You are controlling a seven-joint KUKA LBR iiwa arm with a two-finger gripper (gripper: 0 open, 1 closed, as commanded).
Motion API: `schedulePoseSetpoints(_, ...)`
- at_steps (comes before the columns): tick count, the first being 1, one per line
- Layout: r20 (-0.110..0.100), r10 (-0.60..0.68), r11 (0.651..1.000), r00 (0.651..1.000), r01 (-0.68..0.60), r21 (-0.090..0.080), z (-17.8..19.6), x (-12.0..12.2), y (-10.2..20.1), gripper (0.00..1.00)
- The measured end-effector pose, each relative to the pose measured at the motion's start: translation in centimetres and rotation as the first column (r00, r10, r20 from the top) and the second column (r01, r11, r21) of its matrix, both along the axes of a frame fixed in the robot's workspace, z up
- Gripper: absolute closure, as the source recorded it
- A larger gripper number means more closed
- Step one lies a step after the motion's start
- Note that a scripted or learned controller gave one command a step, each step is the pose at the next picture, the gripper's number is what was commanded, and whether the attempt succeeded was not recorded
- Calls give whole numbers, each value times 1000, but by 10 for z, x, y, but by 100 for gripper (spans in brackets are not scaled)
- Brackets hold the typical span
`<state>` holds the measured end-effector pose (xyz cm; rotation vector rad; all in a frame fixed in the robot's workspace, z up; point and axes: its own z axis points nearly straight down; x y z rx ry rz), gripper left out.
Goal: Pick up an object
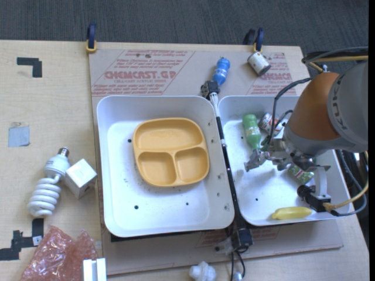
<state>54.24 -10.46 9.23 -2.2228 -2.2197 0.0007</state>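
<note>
Likeliest target: green bottle in the right bin, near its upper left corner, just beside the gripper. Judged light, stiff plastic, smooth and probably slippery; best taken across the body mid-length, not at the neck. Long axis runs roughly up-down in the camera view, slightly tilted; which end carries the cap cannot be made out. Alternative: banana-like yellow piece at the bin's lower edge, long axis near horizontal, likely soft or light, to be pinched across the middle. Small cluttered items lie under the wrist, unidentified. Gripper is low in the bin; whether it is spread or pressed together cannot be told. Left bin holds a divided yellow tray. Both bins sit on the counter.
</note>
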Motion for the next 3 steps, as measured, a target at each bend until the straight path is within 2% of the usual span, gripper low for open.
schedulePoseSetpoints(1, 1, 3, 1000, 1000, -3, -1, 100, 68, 21, 0)
schedulePoseSetpoints(2, 0, 0, 1000, 1000, 0, 0, 0, 2, -18, 0)
schedulePoseSetpoints(3, 1, 3, 1000, 1000, -3, -1, 100, 56, 20, 0)
